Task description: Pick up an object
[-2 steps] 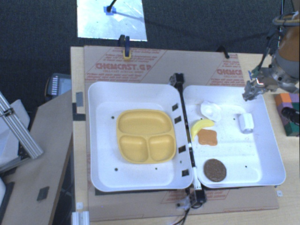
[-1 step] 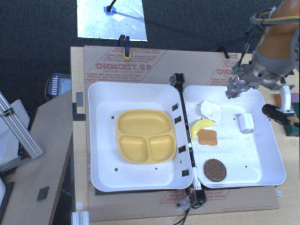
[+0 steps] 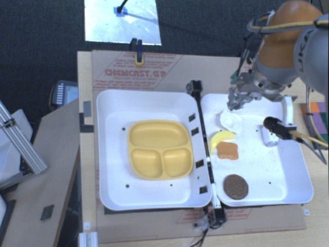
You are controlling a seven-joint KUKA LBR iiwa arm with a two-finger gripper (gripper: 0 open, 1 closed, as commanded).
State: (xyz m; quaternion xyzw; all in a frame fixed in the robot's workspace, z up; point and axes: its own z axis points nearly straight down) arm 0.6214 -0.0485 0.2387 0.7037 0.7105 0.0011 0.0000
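Note:
In the right bin (image 3: 288,189) lie a small white object (image 3: 231,121), a yellow banana-shaped piece (image 3: 220,138), an orange block (image 3: 227,151) and a brown round cookie (image 3: 236,186). My gripper (image 3: 234,103) hangs over the far left part of that bin, just above and behind the white object. Nothing shows between its fingers. The left bin (image 3: 115,189) holds a yellow divided plate (image 3: 157,149).
A black clip strip (image 3: 200,138) runs along the seam between the two bins. Cardboard (image 3: 139,68) lies under the bins. A metal plate (image 3: 122,15) sits on the dark floor behind the bench, and an aluminium rail (image 3: 20,143) stands at the left.

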